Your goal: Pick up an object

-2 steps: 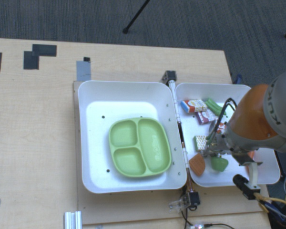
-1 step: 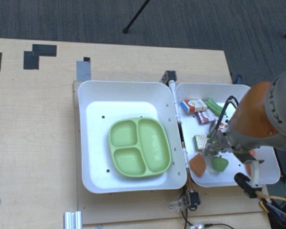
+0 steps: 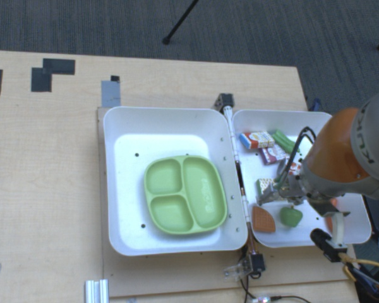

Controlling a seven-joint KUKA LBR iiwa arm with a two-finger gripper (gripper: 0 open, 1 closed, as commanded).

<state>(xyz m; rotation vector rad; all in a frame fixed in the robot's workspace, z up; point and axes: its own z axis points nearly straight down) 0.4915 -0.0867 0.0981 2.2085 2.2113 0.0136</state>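
The right bin (image 3: 360,229) holds small toy foods: a red-and-white box (image 3: 259,139), a green stick-shaped piece (image 3: 282,139), a purple packet (image 3: 271,156), a small green-and-white pack (image 3: 264,185), an orange piece (image 3: 263,219) and a green rounded piece (image 3: 291,216). My gripper (image 3: 282,193) hangs low over the middle of this bin, right of the green-and-white pack and just above the green rounded piece. The wrist and its orange band (image 3: 331,150) cover the fingers, so I see nothing held.
The left bin (image 3: 123,169) holds a light green divided plate (image 3: 186,194). A narrow ridge (image 3: 237,169) separates the two bins. A black clamp (image 3: 224,100) stands at the bins' far junction. Cables (image 3: 256,264) lie at the near edge.
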